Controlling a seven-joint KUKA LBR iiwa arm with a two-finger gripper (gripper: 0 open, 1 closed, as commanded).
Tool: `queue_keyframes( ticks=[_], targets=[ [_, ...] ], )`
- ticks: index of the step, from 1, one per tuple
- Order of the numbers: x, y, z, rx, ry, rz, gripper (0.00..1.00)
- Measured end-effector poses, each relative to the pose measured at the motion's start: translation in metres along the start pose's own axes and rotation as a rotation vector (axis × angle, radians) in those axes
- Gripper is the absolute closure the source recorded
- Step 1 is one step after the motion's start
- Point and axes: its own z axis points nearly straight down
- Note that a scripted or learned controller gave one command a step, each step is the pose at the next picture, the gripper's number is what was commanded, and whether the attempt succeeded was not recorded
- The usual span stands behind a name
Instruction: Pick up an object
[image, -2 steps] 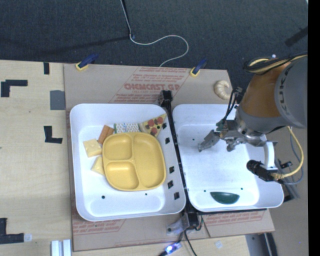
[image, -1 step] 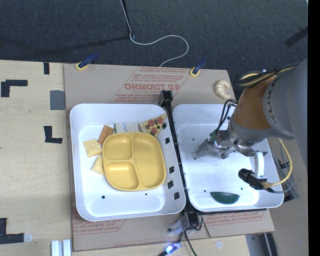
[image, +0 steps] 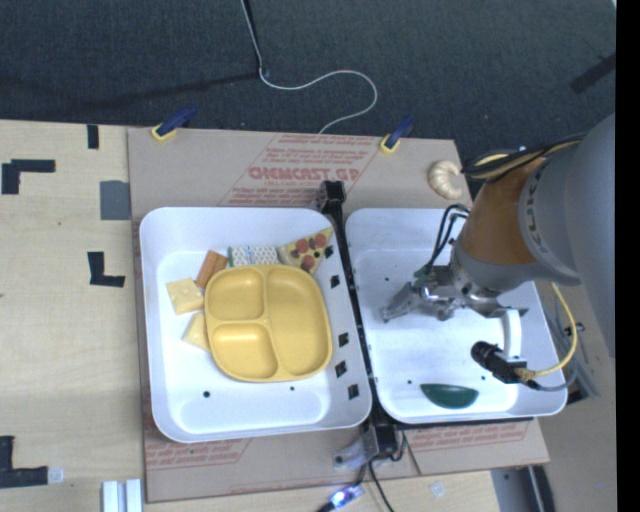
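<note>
My gripper (image: 418, 305) hangs over the middle of the right bin (image: 400, 400), with the grey arm and its orange band reaching in from the right. Its fingers (image: 392, 311) look spread open, and nothing shows between them. A flat dark green object (image: 448, 394) lies near the right bin's front wall, below and to the right of the gripper and apart from it. In the left bin (image: 170, 400) a yellow divided plate (image: 268, 322) lies flat. Several small pieces lie around its far and left sides, among them a tan cracker-like square (image: 184, 295) and an orange piece (image: 211, 267).
A black divider (image: 345, 300) runs between the two bins. A beige lump (image: 447, 178) sits on the cardboard behind the right bin. A black plug with a yellow cable (image: 497, 361) hangs off the arm above the right bin's front right part.
</note>
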Motion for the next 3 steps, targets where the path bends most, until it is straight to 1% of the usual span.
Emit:
queue_keyframes(
  ticks=[1,3],
  targets=[
    [0.0,0.001,-0.011,-0.003,-0.001,0.0,1.0],
    [-0.001,0.0,-0.138,-0.007,0.0,0.0,1.0]
  ],
)
